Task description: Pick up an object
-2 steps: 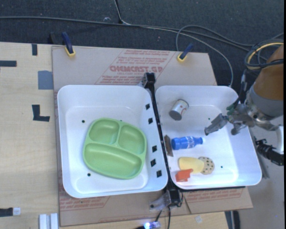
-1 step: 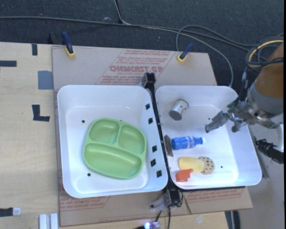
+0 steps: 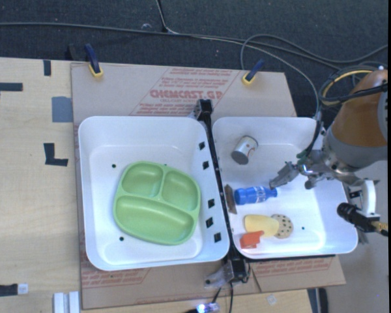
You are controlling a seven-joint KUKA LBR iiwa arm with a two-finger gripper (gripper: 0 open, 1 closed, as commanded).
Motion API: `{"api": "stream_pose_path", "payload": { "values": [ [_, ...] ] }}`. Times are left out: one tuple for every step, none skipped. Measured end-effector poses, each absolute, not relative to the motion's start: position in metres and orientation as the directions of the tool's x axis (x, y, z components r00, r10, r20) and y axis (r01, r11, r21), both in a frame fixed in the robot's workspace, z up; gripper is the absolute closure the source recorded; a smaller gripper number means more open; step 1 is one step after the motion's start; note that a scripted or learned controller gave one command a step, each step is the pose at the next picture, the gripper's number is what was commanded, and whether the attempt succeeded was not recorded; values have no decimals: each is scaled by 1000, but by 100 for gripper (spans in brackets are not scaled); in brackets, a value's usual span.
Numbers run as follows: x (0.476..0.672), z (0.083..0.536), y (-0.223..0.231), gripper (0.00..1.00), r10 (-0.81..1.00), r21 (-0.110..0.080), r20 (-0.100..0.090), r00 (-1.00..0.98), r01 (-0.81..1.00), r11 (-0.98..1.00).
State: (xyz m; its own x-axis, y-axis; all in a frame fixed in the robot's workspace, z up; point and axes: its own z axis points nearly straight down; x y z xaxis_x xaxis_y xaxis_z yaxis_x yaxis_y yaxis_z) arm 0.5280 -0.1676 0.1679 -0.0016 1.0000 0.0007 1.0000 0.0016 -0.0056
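The blue bottle [image 3: 254, 193] lies on its side near the middle of the right bin [image 3: 326, 240], its cap end pointing toward the arm and its other end close to the black divider [image 3: 212, 175] that runs between the two bins. The gripper [image 3: 281, 177] hangs just beyond the bottle's cap end, a shade further back in the bin, with its dark fingers [image 3: 278, 178] spread apart and nothing between them (they look to stop just short of the bottle, though at this slant I could not swear to a gap). Behind the bottle, toward the far wall of the bin, a small silver cup [image 3: 244, 149] lies tipped over. In front of the bottle sits a yellow piece [image 3: 260, 223], with a round spotted cookie [image 3: 283, 225] touching its arm-side edge and an orange-red piece [image 3: 251, 239] tucked against its near edge. A thin brown piece [image 3: 230, 197] stands by the bottle's divider end. Across the divider from the bottle, the left bin [image 3: 91, 142] holds a green sectioned plate [image 3: 158, 202], lying flat and a little turned. Both bins rest on a brown cardboard sheet [image 3: 182, 90] on the tabletop [image 3: 26, 194], with two blue-and-yellow clamps [image 3: 92, 62] at its far edge.
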Motion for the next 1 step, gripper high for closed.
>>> {"api": "stream_pose_path", "payload": {
  "values": [
    [528, 112, -159, 0, 1000, 0, 0, 0, 1000, 0]
  ]
}}
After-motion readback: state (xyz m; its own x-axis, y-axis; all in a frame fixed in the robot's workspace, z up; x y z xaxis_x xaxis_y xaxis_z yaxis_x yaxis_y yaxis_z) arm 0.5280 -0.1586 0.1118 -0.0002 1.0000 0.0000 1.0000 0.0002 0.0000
